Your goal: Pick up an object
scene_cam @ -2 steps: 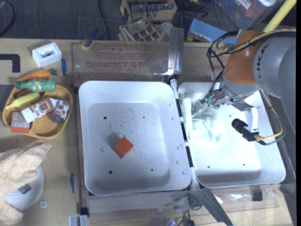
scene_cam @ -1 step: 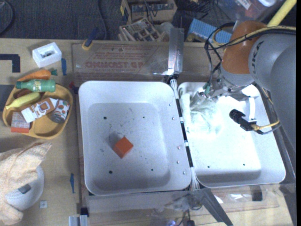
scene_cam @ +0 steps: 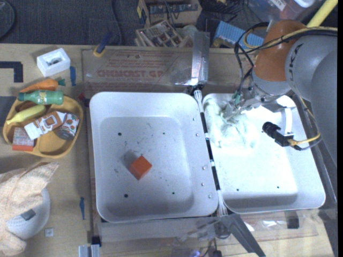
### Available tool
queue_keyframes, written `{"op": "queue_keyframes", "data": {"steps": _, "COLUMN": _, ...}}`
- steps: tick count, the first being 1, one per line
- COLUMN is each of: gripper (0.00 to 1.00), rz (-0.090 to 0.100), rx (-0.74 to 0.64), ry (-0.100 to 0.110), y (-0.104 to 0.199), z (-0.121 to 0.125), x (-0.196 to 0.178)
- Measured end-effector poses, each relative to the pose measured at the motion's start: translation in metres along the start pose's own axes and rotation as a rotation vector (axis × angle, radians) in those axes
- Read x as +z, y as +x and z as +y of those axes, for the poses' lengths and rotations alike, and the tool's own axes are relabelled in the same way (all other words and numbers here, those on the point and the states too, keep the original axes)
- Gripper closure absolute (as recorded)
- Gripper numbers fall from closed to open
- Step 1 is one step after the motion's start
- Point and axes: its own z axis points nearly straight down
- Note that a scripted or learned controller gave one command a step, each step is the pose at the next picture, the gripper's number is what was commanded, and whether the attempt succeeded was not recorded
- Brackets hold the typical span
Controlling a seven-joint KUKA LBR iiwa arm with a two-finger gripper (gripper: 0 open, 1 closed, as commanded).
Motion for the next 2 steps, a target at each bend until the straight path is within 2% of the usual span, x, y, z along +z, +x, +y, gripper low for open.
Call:
{"op": "queue_keyframes", "data": {"steps": 1, "gripper": 1.0, "rz": -0.001, "rx": 0.305, "ry": 0.011, "y": -0.0172, "z": -0.0151, "x": -0.0016}}
{"op": "queue_keyframes", "data": {"steps": 2, "gripper": 0.0, "rz": -0.001, "rx": 0.305, "ry": 0.011, "y": -0.017, "z": -0.0148, "x": -0.0019}}
